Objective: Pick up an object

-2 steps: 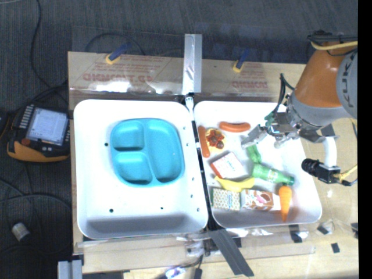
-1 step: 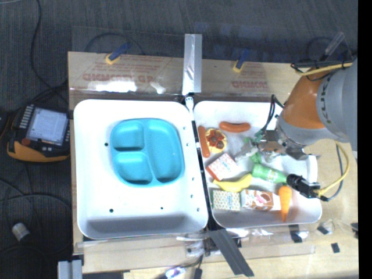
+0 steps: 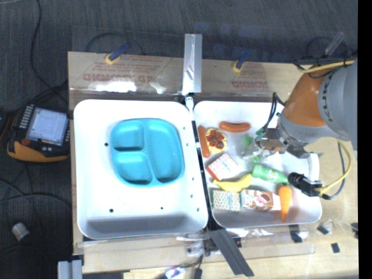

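The right bin (image 3: 232, 107) holds several toy foods: a sausage (image 3: 235, 126), a pizza slice (image 3: 215, 138), a red-and-white packet (image 3: 224, 167), a yellow banana (image 3: 233, 183), a green bottle (image 3: 269, 172), a carton (image 3: 257, 200), a patterned box (image 3: 224, 200) and an orange carrot (image 3: 285, 201). The arm comes in from the right, its orange band (image 3: 305, 102) above the wrist. My gripper (image 3: 260, 147) is low over the bin's right middle, just above the green bottle and right of the packet. I see nothing held.
The left bin (image 3: 93, 173) carries a blue divided tray (image 3: 147, 150). A black strip lies along the wall between the bins. A cable and black connector (image 3: 302, 181) hang by the right bin's right side. A handheld device (image 3: 42, 131) lies on the floor at left.
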Robot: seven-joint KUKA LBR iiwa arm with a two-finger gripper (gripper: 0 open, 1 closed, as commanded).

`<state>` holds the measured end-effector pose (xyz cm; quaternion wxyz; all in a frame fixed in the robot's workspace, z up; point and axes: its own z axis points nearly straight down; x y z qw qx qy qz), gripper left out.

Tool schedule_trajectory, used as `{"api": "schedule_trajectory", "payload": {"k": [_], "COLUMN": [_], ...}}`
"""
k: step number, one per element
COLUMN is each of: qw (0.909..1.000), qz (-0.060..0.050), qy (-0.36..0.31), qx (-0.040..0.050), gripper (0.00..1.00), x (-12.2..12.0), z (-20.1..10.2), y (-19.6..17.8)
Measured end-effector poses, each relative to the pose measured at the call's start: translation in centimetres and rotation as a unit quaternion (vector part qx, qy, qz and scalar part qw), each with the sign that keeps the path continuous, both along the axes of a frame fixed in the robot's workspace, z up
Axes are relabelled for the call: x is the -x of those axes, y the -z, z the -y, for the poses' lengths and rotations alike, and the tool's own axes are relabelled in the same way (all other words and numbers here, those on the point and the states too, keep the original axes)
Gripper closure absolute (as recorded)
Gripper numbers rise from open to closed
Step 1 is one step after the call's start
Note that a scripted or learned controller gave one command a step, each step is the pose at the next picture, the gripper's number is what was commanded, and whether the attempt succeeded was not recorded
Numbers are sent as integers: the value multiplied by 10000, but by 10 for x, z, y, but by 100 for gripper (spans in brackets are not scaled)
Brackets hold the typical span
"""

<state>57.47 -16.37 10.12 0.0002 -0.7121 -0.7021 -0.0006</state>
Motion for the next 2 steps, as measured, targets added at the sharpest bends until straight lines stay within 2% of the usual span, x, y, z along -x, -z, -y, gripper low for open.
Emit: {"api": "schedule_trajectory", "payload": {"k": [1,2], "qw": [9997,9999], "qz": [-16,-18], "qy": [249,154], "qx": [6,6], "gripper": [100,100], "x": [11,-42], "z": [-35,-76], "y": [-78,-81]}}
